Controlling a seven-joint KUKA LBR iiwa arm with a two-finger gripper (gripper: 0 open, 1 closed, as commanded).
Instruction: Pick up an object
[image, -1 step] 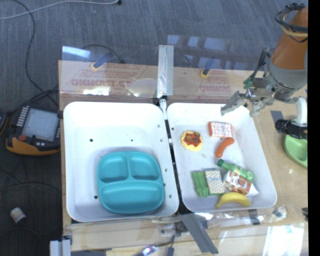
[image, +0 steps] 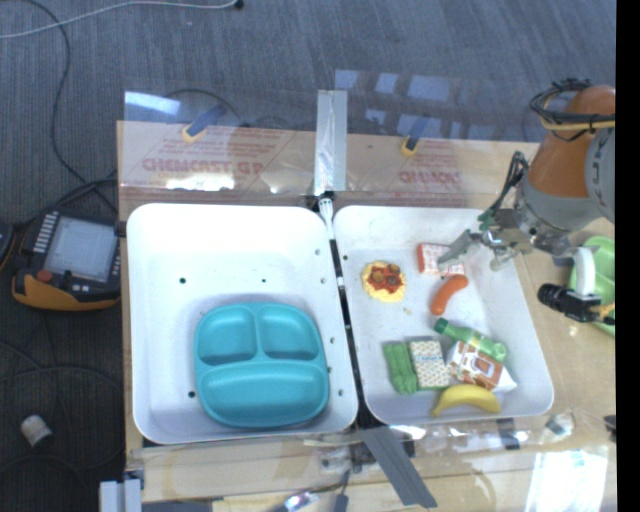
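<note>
My gripper (image: 474, 250) hangs over the upper right part of the right bin (image: 530, 340), its fingers spread open with nothing between them. One fingertip (image: 450, 256) is just above a small red and white packet (image: 432, 258). Below it lies an orange-red sausage (image: 450, 292). A round pizza toy (image: 384, 280) sits to the left. Toward the bin's front lie a green bottle (image: 470, 340), a green ridged piece (image: 400, 367), a pale cracker pack (image: 428, 362), an orange and white carton (image: 477, 366) and a yellow banana (image: 466, 401).
The left bin (image: 200, 250) holds a blue divided plate (image: 262, 362). A grey divider rail (image: 340, 300) runs between the bins. A green and white object (image: 598, 270) lies on the bench right of the bin. A handheld screen unit (image: 68, 260) lies on the floor at left.
</note>
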